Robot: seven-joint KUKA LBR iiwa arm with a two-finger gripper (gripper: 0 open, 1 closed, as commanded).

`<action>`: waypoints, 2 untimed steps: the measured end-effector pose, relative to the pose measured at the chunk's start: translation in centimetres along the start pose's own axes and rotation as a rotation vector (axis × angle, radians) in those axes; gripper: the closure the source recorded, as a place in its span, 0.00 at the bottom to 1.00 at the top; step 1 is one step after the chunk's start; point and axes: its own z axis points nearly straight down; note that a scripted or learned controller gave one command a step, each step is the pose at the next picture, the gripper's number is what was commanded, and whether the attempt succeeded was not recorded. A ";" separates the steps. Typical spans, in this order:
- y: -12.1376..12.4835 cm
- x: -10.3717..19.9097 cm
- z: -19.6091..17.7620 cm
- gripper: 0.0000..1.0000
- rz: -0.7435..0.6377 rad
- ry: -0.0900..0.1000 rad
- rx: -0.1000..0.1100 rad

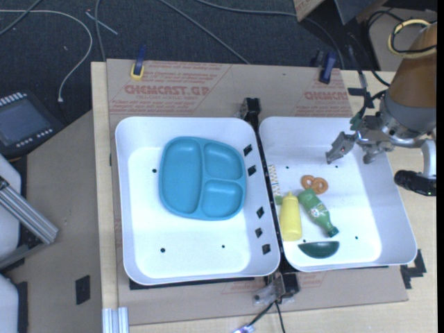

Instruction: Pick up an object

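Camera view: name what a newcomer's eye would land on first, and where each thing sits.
The blue divided plate stands out first, lying in the middle of the left bin. Next comes the small cluster in the right bin: a yellow bottle, a green bottle and an orange pretzel. The claw hangs open above that bin's far side.

Even overhead light is falling across the bench. The two white bins [194,266] are reflecting brightly, nearly washing out around the blue divided plate [202,179], which is casting only a faint shadow. Beyond the bins, the dark floor is sitting dim. Detail is reading soft and slightly grainy throughout.
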 end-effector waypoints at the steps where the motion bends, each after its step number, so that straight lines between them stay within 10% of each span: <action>1: 0.3 0.0 -0.7 0.00 -0.003 -0.003 -0.014; 2: -0.3 -0.8 4.7 0.00 -0.002 -0.001 -0.008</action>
